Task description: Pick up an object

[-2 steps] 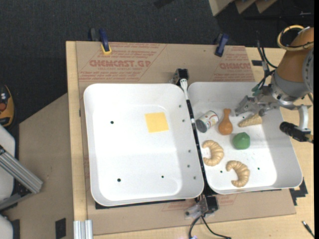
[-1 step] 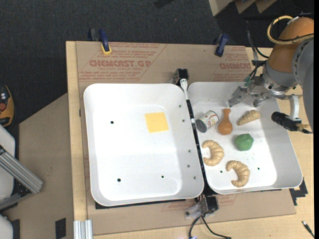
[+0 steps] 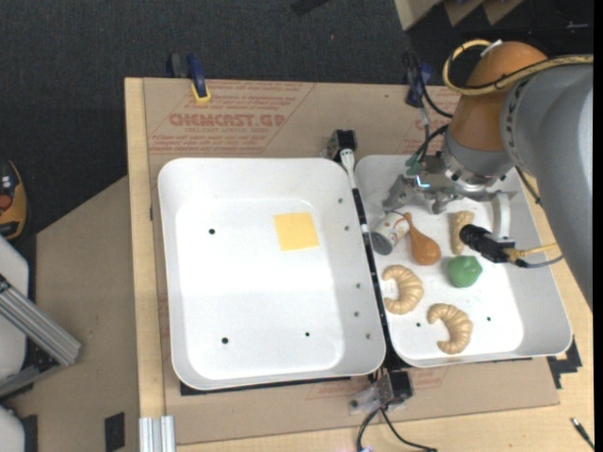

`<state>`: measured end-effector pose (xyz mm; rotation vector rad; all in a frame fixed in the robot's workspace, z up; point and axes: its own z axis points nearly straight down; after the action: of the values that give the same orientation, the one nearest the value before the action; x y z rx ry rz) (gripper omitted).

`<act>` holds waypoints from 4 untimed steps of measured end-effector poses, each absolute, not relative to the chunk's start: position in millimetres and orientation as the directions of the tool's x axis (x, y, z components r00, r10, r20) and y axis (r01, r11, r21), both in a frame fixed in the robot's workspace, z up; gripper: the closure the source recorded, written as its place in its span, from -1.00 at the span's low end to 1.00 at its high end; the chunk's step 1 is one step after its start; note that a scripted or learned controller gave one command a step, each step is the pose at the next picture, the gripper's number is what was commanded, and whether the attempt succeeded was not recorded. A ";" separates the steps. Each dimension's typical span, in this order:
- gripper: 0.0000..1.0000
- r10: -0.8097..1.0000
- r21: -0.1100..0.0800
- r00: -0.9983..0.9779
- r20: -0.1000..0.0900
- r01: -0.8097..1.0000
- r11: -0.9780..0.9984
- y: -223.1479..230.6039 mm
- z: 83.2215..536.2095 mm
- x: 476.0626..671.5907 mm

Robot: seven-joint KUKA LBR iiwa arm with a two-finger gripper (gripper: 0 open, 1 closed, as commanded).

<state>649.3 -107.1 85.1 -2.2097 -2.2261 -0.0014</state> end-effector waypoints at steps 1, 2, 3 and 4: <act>-1.00 1.000 -0.004 0.001 0.001 1.000 -0.001 -107.4 84.7 618.6; 1.00 1.000 0.000 0.001 0.000 1.000 -0.001 -107.6 95.6 620.5; 1.00 1.000 0.002 0.002 -0.001 1.000 -0.002 -107.8 105.5 620.7; 1.00 1.000 0.004 0.003 -0.001 1.000 -0.003 -107.8 115.5 621.1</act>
<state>621.1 -107.8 115.5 -2.2265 -2.2209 -0.0029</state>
